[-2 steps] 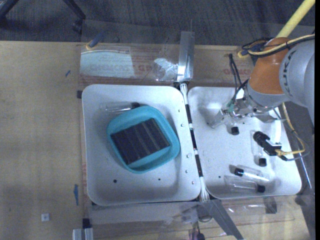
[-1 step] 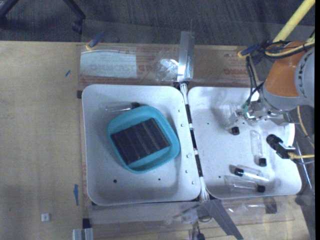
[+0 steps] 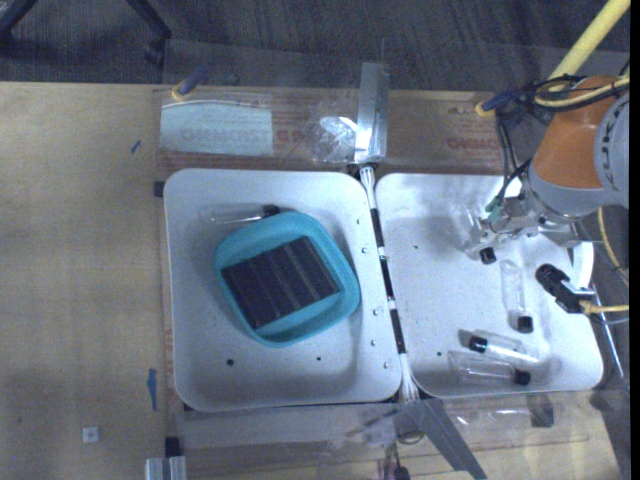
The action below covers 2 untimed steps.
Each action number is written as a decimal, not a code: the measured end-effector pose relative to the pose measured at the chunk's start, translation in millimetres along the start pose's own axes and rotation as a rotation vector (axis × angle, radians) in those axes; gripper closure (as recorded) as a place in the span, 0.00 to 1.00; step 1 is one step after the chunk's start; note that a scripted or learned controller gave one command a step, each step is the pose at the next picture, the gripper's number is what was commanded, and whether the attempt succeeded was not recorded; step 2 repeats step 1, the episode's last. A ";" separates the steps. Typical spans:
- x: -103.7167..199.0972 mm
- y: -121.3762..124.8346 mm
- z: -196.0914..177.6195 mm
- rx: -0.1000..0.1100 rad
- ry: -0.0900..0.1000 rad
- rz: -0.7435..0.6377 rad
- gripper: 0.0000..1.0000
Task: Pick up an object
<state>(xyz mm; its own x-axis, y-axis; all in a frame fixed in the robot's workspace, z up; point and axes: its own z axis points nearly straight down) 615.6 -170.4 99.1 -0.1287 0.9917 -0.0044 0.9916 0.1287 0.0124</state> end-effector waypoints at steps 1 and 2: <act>88.8 18.0 -101.9 0.011 0.004 -0.021 1.00; 88.8 18.0 -101.9 0.011 0.004 -0.021 1.00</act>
